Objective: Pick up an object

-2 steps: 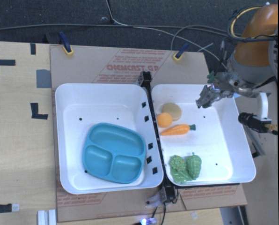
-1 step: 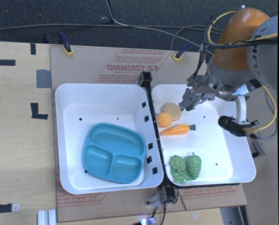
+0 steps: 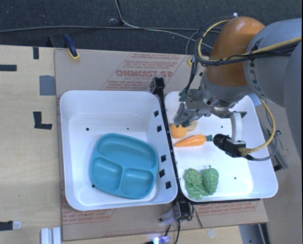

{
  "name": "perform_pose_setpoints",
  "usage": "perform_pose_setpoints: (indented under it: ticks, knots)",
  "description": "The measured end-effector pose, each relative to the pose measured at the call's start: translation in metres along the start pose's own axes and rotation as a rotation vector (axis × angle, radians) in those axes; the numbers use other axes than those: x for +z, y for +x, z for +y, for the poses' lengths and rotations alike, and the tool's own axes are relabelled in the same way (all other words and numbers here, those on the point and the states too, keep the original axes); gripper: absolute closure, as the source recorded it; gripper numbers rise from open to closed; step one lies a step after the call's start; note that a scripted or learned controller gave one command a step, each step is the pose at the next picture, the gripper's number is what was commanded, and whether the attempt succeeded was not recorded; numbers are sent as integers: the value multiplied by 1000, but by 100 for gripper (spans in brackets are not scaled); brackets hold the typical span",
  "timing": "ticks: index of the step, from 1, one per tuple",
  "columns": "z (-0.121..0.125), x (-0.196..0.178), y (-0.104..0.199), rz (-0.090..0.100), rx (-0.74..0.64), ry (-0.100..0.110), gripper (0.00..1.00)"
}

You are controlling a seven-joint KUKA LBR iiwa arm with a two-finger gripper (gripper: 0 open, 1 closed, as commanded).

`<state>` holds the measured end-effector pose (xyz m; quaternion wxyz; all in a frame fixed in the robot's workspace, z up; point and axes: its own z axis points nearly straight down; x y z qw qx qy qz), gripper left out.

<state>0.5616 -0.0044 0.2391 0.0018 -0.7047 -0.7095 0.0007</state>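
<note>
In the right bin (image 3: 261, 189) my gripper (image 3: 184, 120) reaches down near the left wall, right above a small round orange-yellow fruit (image 3: 178, 131). A toy carrot (image 3: 190, 141) with a green stem lies just to the right of and below the fruit. A green bumpy vegetable (image 3: 201, 181) rests near the bin's front. The gripper's body hides part of the fruit, and I see nothing lifted.
The left bin (image 3: 72, 111) holds a blue divided tray (image 3: 124, 165). A black divider with clips (image 3: 164, 136) runs between the two bins. Cardboard (image 3: 136, 72) lies under both bins, and a blue-and-yellow clamp (image 3: 70, 47) sits at its far left corner.
</note>
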Motion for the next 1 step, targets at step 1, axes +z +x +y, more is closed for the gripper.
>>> perform_pose_setpoints:
  ticks: [1]
  knots:
    - [-12, 13, 59, 0, 0, 0, 100]
